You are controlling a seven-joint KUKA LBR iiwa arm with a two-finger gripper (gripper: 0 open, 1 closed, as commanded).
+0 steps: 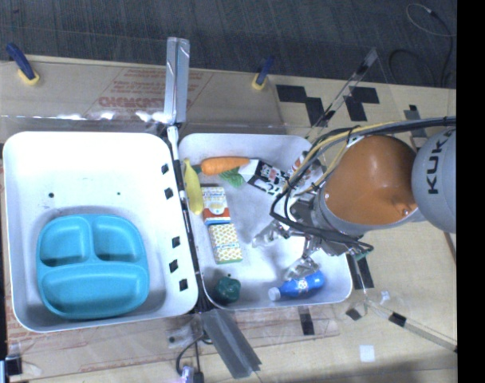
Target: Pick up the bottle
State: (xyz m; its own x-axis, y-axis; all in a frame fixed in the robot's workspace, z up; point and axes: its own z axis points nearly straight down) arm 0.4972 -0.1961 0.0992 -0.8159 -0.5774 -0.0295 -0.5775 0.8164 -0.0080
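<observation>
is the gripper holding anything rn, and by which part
Cannot be told. The gripper is down right over the blue bottle, but the view does not show a hold on it.

A blue bottle [301, 286] lies on its side, white cap pointing left.

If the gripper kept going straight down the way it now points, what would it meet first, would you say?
Most likely the blue bottle: the gripper hangs right above it in the right bin, near the front wall. Depth is hard to judge from this slanted view, so the line may be slightly off.
</observation>
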